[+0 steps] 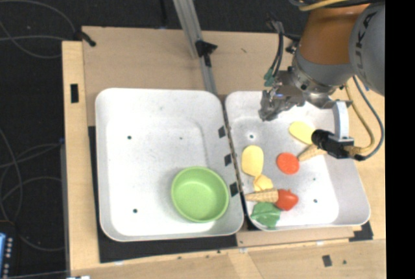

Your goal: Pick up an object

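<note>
- The gripper [270,109] is hanging over the back left of the right bin [343,206]; whether it is open cannot be told, and it is carrying nothing visible.
- Small toys are lying in that bin: a yellow piece [252,158], a red ball [288,163], a cone [260,196], a green piece [264,214].
- A green bowl [200,194] is sitting in the left bin [130,115].

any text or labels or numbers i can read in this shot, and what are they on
None can be read in the camera view.
The arm's grey casing bears dark marks at the view's right that may be part of a brand name, but they are cut off and too blurred to read.
The green bowl, the toy food pieces and both white bins carry no visible print.
</note>
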Tool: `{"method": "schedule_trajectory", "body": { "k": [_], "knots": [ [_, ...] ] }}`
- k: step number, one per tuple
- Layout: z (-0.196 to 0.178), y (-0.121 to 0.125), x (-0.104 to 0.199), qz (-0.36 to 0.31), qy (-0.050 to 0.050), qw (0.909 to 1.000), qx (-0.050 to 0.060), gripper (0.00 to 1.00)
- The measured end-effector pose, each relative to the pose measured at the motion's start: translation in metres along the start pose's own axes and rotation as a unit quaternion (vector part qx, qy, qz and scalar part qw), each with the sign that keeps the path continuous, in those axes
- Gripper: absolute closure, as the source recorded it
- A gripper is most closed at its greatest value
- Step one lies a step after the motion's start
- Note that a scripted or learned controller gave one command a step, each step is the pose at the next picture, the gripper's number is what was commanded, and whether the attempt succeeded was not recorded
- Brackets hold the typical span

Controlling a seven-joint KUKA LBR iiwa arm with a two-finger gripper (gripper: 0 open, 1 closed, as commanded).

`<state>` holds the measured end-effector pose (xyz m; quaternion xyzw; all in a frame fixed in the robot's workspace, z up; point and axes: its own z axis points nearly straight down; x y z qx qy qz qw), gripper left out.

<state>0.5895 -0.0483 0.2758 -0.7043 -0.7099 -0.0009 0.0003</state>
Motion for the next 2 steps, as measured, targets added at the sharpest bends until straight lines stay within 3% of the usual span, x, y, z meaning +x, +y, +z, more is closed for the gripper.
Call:
{"method": "schedule_trajectory", "body": {
  "k": [1,2],
  "knots": [
    [0.009,0.008,0.056,0.000,0.000,1.0000,0.001,1.00],
    [0.020,0.000,0.097,0.001,-0.001,1.0000,0.001,1.00]
  ]
}}
